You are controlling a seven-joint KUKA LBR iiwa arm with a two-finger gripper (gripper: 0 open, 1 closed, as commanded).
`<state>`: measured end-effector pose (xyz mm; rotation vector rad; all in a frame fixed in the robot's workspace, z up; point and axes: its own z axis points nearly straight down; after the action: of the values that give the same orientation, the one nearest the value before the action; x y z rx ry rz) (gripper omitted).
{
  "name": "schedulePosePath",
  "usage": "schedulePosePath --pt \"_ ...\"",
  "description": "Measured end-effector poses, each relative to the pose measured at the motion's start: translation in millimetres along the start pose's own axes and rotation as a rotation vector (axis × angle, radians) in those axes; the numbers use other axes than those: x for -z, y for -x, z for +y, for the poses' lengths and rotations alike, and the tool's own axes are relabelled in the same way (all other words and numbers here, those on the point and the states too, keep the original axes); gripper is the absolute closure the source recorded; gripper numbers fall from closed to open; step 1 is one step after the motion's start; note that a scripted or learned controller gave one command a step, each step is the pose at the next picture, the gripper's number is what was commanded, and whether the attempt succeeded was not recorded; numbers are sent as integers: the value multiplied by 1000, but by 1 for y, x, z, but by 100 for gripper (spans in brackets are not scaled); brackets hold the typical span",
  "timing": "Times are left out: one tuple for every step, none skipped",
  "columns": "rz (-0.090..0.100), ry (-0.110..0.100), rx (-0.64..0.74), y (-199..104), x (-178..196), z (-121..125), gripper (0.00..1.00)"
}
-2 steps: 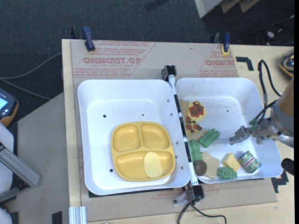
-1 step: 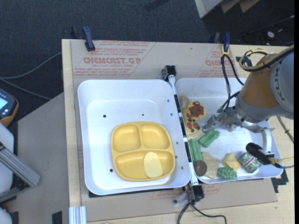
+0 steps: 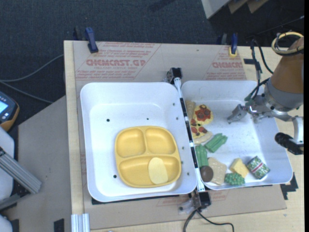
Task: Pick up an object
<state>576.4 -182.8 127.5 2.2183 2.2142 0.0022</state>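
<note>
Gripper [image 3: 240, 115]: it hangs over the upper middle of the right bin, its metal fingers pointing left and spread apart, with nothing between them (bare white floor lies beneath).
Arm [image 3: 288, 79]: grey wrist with the orange band above it, entering from the right edge over the right bin's far corner.
Right bin [image 3: 270, 144]: shallow and white, with toy food gathered along its left wall and near edge.
Pizza slice [image 3: 200, 116]: left of the gripper and apart from it, red-topped, lying against the left wall.
Green pods [image 3: 216, 142]: below the pizza slice, tilted, near the bin's middle.
Green stick [image 3: 201, 154]: upright along the left wall, just beside the pods.
Brown piece [image 3: 206, 173]: at the near left corner, touching a pale cracker [image 3: 217, 169].
Green cluster [image 3: 234, 179]: on the near edge, just beside a yellow wedge [image 3: 238, 166].
Small packet [image 3: 258, 167]: green and white, right of the wedge.
Left bin [image 3: 96, 129]: holds a yellow divided plate [image 3: 131, 144] with a pale oval disc [image 3: 157, 170] in its near compartment.
Bench [image 3: 116, 62]: brown board with red lettering, clamped at the far edge.
</note>
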Motion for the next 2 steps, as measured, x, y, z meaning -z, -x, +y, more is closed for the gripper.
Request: schedulePosePath --pt "0 1 10 -70 -41 67 0" --pt "4 -8 -5 14 -38 26 0"
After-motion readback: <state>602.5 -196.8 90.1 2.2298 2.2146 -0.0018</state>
